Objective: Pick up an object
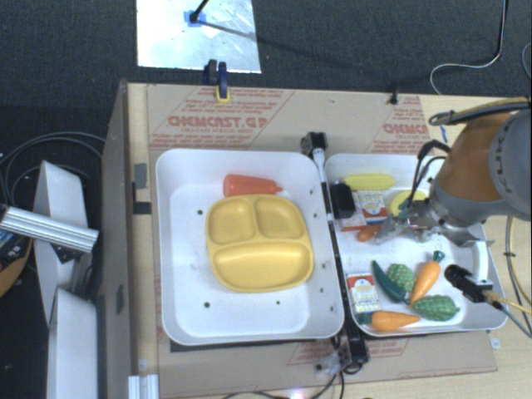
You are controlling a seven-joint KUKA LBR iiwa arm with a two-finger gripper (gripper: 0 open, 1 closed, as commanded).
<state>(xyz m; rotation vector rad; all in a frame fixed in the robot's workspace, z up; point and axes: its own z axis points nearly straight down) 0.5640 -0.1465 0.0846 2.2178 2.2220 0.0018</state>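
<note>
The right bin holds several toy foods: a yellow corn cob, a white and red packet, a small orange-red piece, an upright carrot, a lying carrot, a dark green pod and a leafy green piece. My gripper reaches in from the right, low over the bin's middle. It sits just right of the orange-red piece and below the packet. Nothing shows as held.
The left bin bears a yellow divided plate, with an orange-red piece behind it. A black block sits at the divider between the bins. A second small packet lies at the right bin's front left.
</note>
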